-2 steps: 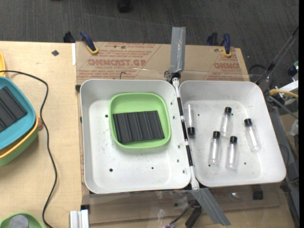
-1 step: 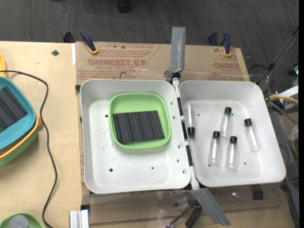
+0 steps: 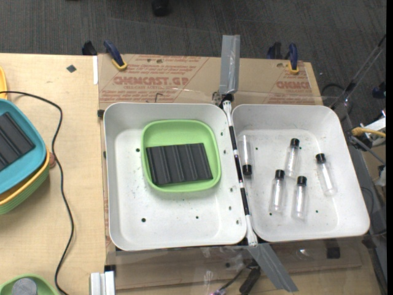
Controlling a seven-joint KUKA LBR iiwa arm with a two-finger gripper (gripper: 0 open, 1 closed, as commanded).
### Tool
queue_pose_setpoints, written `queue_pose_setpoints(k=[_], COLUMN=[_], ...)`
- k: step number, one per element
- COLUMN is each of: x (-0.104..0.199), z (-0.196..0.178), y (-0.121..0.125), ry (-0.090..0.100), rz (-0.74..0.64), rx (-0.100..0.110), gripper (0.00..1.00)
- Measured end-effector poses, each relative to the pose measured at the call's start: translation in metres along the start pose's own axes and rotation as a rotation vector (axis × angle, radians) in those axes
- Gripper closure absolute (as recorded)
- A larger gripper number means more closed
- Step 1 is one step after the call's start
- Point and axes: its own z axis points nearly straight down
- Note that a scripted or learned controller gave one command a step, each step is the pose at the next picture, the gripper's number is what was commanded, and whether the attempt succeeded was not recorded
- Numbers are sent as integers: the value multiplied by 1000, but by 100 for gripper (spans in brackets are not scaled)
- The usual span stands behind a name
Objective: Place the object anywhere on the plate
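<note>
A square green plate sits in the upper middle of the left white bin. A dark ribbed mat lies flat on the plate. In the right white bin lie several clear plastic vials with black caps: one against the left wall, one near the middle, one to the right, and two toward the front.
A brown cardboard sheet lies under both bins, held by clamps at the back. Stacked teal and yellow trays stand at the left of the wooden bench. A black cable runs across the bench.
</note>
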Motion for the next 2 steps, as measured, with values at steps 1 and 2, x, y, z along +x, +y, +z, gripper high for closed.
queue_pose_setpoints(k=[1, 2], x=[-29, -33], z=[-12, 4], y=[-6, -6], ry=[0, 1], rz=[-2, 1], rx=[1, 0], gripper=[0, 0])
